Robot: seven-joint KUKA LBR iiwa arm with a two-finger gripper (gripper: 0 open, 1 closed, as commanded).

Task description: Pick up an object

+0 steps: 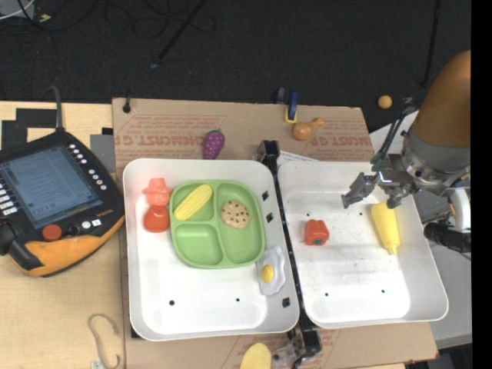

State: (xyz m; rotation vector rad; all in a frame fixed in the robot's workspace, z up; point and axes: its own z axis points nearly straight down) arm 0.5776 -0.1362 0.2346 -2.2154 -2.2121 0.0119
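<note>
Tool point(376, 192), fingers spread and empty, above right bin point(361, 298) holding red pepper point(316, 232) and yellow bottle point(386, 226) at 3 o'clock.

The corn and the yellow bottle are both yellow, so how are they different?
The corn lies in the green tray in the left bin; the yellow bottle lies straight on the floor of the right bin. The corn looks bumpy and tapers at both ends; the bottle is smooth with a narrow tip. The gripper hovers near the bottle, far from the corn. Both lie on their sides.
</note>
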